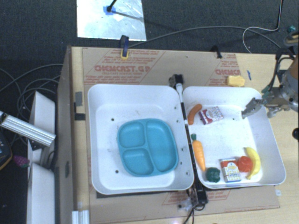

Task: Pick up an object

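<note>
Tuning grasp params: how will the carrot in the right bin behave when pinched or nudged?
The carrot looks like a smooth, tapered toy, so probably rigid and light. Its round section suggests it may roll sideways if nudged, likely against the bin wall beside it. The taper could let the fingers slide toward the thin tip; a pinch nearer the thick end seems safer. The gripper is well away from it.

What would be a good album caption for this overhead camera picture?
Robot gripper hovers over the right bin of toy food, carrot and banana included; a blue divided plate sits left.

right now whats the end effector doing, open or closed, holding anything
End effector: fingers look open, nothing between them, above the right bin's far right edge.
</note>
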`<action>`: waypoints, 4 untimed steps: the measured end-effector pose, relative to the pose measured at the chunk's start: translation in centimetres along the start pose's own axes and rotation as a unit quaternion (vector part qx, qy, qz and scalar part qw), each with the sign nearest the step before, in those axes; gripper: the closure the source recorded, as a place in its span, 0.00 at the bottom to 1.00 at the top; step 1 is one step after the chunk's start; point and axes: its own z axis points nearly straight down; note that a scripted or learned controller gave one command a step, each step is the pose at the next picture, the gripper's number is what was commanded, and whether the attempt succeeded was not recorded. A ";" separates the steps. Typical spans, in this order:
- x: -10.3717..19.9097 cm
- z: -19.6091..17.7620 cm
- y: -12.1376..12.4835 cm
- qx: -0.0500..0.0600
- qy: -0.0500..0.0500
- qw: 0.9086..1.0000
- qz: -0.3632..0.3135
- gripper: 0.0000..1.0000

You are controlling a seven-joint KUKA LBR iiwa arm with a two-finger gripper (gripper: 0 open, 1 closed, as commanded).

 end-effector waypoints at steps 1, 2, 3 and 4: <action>9.4 11.4 0.7 0.003 0.002 1.000 -0.001 0.00; 7.7 16.1 7.3 -0.005 -0.001 1.000 -0.001 0.00; 8.9 16.6 1.9 0.001 0.000 1.000 0.001 0.00; 9.3 16.6 7.0 0.000 0.000 1.000 0.000 0.00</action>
